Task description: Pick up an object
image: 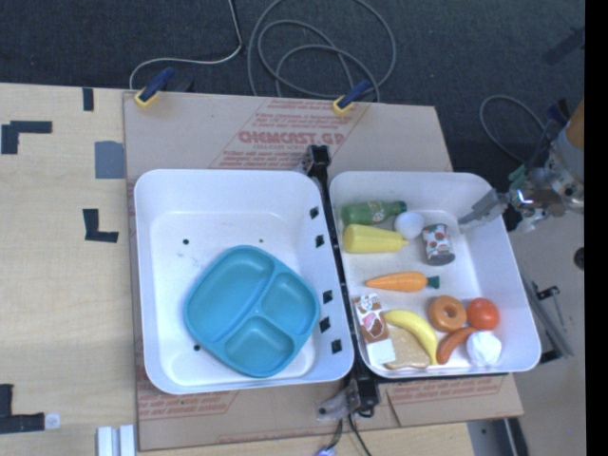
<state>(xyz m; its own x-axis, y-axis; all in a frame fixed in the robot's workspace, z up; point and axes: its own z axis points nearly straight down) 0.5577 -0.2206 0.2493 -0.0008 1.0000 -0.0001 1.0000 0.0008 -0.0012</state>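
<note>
The surface (57, 255) is pale wood with a brown cardboard sheet (285, 136) laid over it, and on the cardboard sit two shallow white bins side by side, their inner walls touching along a black clip strip.

The left bin (157, 207) holds one thing: a blue divided plate (251, 309) with three compartments, lying flat toward the bin's near right corner.

The right bin (494, 283) holds a crowd of toy foods, any of which could be picked up. Along its far edge lies a green bottle (372, 211) on its side, with a yellow corn-like piece (370, 240) just below it. A small white ball (409, 223) sits beside them, touching or nearly touching a small printed can (437, 243) that stands tilted. Below these, an orange carrot (399, 281) lies crosswise in the middle of the bin. Along the near edge are a small printed carton (370, 315), a banana (416, 329) curving over a slice of bread (407, 354), a brown doughnut (446, 312), a red sausage (453, 343), a red tomato (483, 313) and a small white piece (484, 348) at the near right corner.

The arm enters at the right, and its hand (513, 205) hangs over the far right rim of the right bin, well apart from the foods, with nothing between its fingers. Whether those fingers are spread or closed cannot be told from this view.
</note>
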